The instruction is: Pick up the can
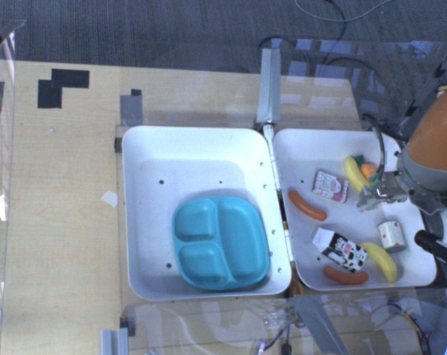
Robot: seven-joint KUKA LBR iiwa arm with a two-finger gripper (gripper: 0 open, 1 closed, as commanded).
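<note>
The can is a small pale cylinder with a silvery top, standing near the right wall of the right bin. My gripper hangs over that bin, a short way up and left of the can in the view and apart from it. It sits beside a yellow banana with an orange piece at its end. Nothing is seen held. The grey arm with its orange band comes in from the right and hides the bin's far right edge.
The right bin also holds a red-and-white packet, two sausages, a black-and-white carton and a second banana just below the can. A blue divided tray lies in the left bin.
</note>
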